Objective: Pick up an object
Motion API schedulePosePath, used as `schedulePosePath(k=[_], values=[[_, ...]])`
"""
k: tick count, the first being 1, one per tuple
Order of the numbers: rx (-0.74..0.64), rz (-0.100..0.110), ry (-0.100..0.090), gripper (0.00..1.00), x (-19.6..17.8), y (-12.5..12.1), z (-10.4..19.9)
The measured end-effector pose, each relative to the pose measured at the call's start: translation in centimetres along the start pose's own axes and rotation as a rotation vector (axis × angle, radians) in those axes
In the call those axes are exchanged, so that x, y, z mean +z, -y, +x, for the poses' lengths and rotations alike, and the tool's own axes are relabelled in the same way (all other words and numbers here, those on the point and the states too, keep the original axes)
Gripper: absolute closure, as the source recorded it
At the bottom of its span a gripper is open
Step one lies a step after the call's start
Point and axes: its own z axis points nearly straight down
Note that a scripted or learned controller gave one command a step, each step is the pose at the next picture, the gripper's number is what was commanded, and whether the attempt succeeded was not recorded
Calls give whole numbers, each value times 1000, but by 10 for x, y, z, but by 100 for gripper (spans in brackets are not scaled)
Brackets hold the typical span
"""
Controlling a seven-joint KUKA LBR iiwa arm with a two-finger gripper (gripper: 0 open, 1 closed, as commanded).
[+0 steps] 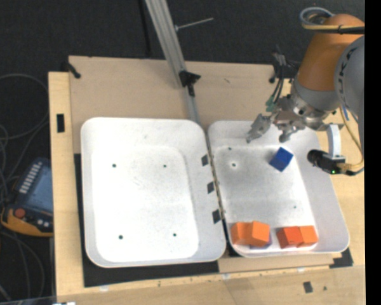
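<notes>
The gripper (271, 128) hangs over the far end of the right bin (324, 199), fingers spread apart and holding nothing, with the blue block (280, 159) lying just beneath and apart from it, while two orange blocks (251, 233) (297, 236) sit against the near rim
</notes>
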Motion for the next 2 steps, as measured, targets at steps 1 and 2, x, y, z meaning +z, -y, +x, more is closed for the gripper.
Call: schedulePosePath(k=[1, 2], values=[[2, -3, 0, 0, 86, 37, -62], [0, -5, -2, 0, 108, -19, -45]])
